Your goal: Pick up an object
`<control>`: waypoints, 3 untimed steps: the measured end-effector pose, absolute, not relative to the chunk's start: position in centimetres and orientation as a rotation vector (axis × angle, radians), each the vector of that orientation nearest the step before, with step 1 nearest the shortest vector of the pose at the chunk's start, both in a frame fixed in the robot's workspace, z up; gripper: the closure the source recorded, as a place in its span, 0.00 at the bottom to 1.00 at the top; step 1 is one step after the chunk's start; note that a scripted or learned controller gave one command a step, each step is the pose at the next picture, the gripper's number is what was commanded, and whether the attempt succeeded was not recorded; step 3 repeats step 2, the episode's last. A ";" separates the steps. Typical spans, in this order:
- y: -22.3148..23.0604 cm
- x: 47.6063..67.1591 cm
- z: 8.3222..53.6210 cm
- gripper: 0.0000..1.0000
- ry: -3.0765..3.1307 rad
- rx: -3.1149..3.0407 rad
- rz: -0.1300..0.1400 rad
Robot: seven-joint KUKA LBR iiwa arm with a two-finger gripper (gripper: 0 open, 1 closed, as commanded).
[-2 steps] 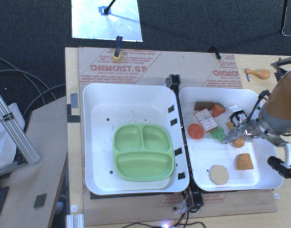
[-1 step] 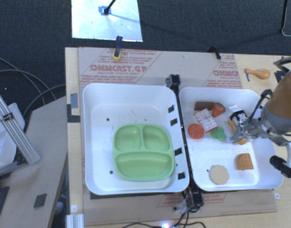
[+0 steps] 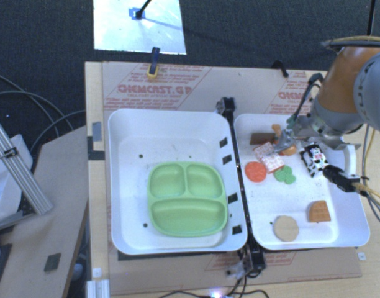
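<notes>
The gripper (image 3: 283, 140) is hovering above the checkered cracker (image 3: 272, 161), at the right bin's (image 3: 357, 228) eleven o'clock. I cannot tell its state; it should be descending straight, avoiding the orange slice (image 3: 256, 171).

A green plate (image 3: 187, 198) with 3 parts lies in the left white bin (image 3: 125, 166). It sits near the front of that bin. The 2 bins rest side by side on a brown board (image 3: 177, 85) with red letters. A shiny square sheet (image 3: 138, 16) lies on the dark floor behind the board. Some cables (image 3: 28, 107) run at the left.
</notes>
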State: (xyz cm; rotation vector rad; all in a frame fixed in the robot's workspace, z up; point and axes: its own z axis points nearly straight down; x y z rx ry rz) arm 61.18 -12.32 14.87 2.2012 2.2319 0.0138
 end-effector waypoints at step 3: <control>3.0 59.3 22.9 1.00 2.235 2.206 0.011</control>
